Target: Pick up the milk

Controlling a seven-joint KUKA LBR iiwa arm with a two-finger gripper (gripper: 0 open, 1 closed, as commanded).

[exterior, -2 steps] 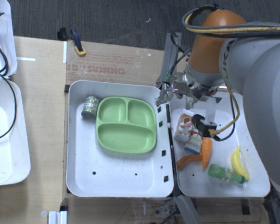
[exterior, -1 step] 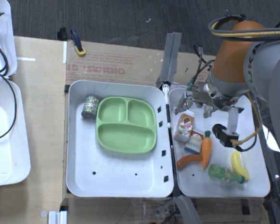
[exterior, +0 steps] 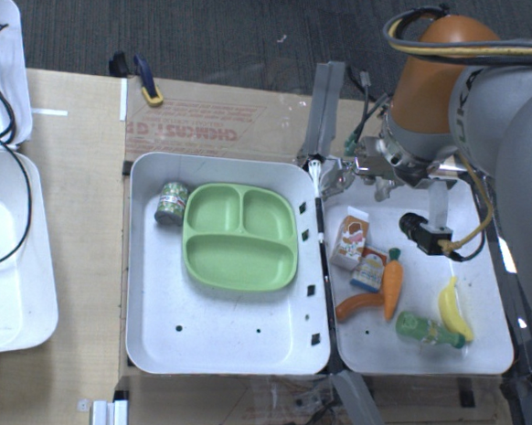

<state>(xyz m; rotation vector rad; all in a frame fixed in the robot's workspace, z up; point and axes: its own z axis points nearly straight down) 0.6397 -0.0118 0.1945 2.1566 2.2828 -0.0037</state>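
Two white bins on our cardboard-topped bench.
The gripper (exterior: 342,172) hangs above the milk (exterior: 351,238); its grasp, we cannot tell.

The arm (exterior: 513,107) is built of big rounded segments in a light grey colour with a smooth, slightly shiny surface. Above the wrist there is a wide orange band (exterior: 438,65), shaped like a dome. A yellowish cable (exterior: 462,48) makes a loop around the top of this band, and a second one of the same colour curves down along the side. Under the band the wrist is of silver metal, with thin dark and green wires. A small black box (exterior: 425,233) hangs there.
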